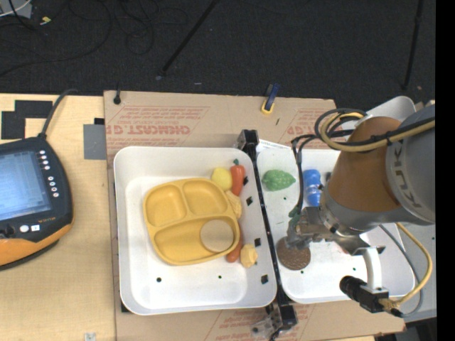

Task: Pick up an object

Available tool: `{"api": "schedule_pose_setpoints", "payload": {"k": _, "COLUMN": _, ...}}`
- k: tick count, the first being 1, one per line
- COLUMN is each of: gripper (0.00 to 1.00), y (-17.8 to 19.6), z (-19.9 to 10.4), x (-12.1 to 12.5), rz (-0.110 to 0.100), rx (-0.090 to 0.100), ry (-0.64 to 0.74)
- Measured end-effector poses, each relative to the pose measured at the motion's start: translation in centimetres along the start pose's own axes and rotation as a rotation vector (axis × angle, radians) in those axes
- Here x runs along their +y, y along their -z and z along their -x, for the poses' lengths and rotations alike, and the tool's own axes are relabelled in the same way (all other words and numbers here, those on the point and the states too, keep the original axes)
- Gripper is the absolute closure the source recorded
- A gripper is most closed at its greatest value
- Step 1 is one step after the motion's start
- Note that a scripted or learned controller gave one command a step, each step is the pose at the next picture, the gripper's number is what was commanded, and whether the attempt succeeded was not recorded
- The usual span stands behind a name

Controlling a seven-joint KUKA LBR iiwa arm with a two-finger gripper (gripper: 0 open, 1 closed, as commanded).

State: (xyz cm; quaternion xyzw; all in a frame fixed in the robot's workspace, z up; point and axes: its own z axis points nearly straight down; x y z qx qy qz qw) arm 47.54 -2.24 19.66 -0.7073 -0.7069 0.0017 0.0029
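We find the gripper [298, 234] low over the right bin [323, 293], near that bin's left wall, at the end of the grey arm with its orange band [362, 169]. Its fingers are hidden beneath the wrist body, and we cannot tell whether they are spread or pressed together, nor whether anything sits between them.

Directly below the gripper, at its near side, lies a brown round disc [293, 256] on the bin floor; contact between the two cannot be judged. Just beyond the gripper, toward the far wall, we note a green leafy piece [277, 180] and beside it a blue object [311, 183], partly covered by the arm.

In the left bin [135, 261] rests a yellow divided tray [178, 222] holding a pale round disc [217, 235] in its near compartment. Along the tray's right edge we record a yellow fruit [222, 178], an orange-red piece [237, 177], and lower down a small red piece [232, 256] touching a pale yellow piece [249, 256].

Both bins stand on a cardboard sheet [163, 123]. A handheld control pendant [28, 194] lies on the bench well to the left.
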Motion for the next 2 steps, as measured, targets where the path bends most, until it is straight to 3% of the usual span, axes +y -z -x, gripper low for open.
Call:
{"api": "schedule_pose_setpoints", "payload": {"k": 1, "gripper": 1.0, "y": 12.0, "z": -0.5, "x": 2.6, "rz": 0.017, "rx": -0.002, "ry": 0.003}}
{"api": "schedule_pose_setpoints", "payload": {"k": 2, "gripper": 1.0, "y": 21.1, "z": -7.5, "x": -0.1, "rz": 0.014, "rx": 0.002, "ry": 0.01}}
